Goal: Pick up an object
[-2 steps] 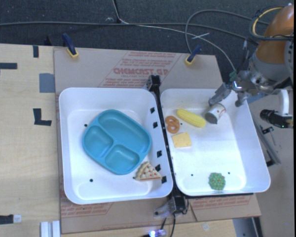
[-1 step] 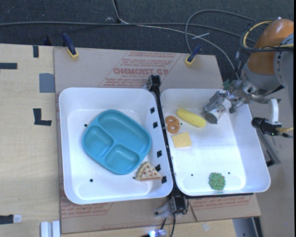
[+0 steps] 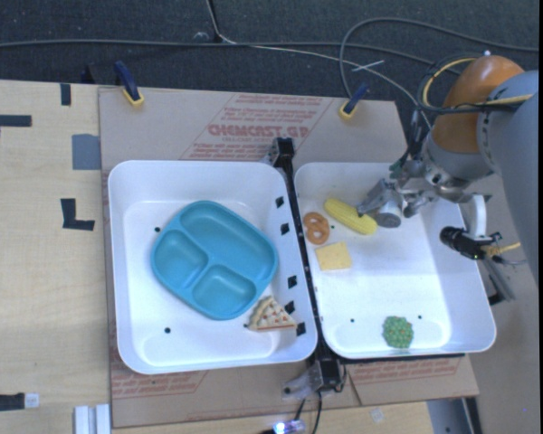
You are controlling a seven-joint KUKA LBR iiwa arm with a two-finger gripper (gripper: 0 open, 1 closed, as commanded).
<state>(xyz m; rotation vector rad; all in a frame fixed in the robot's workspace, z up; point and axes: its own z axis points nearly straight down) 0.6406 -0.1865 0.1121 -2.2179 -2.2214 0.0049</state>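
Observation:
In the right bin [image 3: 434, 283] a yellow corn cob [image 3: 349, 216] lies near the back, with an orange pretzel [image 3: 316, 227] to its left. A yellow cheese square [image 3: 334, 257] lies just in front of them. A green broccoli floret [image 3: 398, 332] sits near the front wall. My gripper [image 3: 380, 208] hangs low at the right end of the corn cob, its grey fingers pointing left toward it. Nothing shows between the fingers.
The left bin [image 3: 131, 242] holds a blue divided plate [image 3: 214, 258] and a pizza slice [image 3: 270, 316] at its front right. Black clips run along the divider [image 3: 296, 242] between the bins. Cables loop above the arm at the back right.

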